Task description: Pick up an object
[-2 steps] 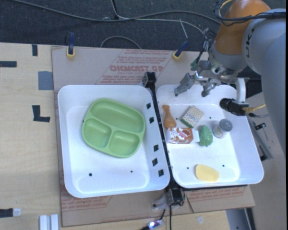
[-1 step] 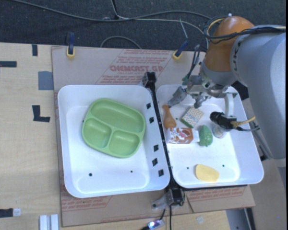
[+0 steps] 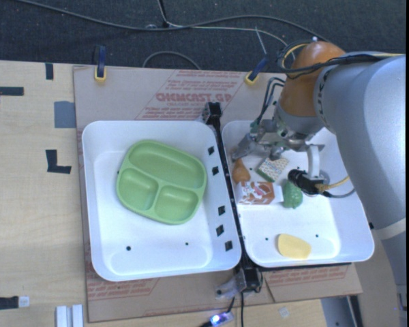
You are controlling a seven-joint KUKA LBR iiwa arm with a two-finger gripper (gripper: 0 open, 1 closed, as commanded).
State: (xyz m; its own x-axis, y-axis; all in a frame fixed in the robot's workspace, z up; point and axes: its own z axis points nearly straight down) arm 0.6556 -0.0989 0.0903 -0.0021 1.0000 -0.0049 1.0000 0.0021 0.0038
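In the right bin (image 3: 341,231) lie several small objects: an orange piece (image 3: 240,172) by the left wall, a red and white packet (image 3: 258,193), a checkered pale packet (image 3: 274,167), a green lump (image 3: 292,196) and a yellow piece (image 3: 294,246) near the front. My gripper (image 3: 253,144) hangs low over the bin's back left part, just above the orange piece and the checkered packet. The grey arm with its orange band (image 3: 307,80) covers the bin's back right corner.
The left bin (image 3: 99,182) holds a green divided plate (image 3: 162,181). A black divider (image 3: 221,182) runs between the two bins. Cables (image 3: 327,182) trail from the wrist over the right bin. Wooden bench surface lies to the left.
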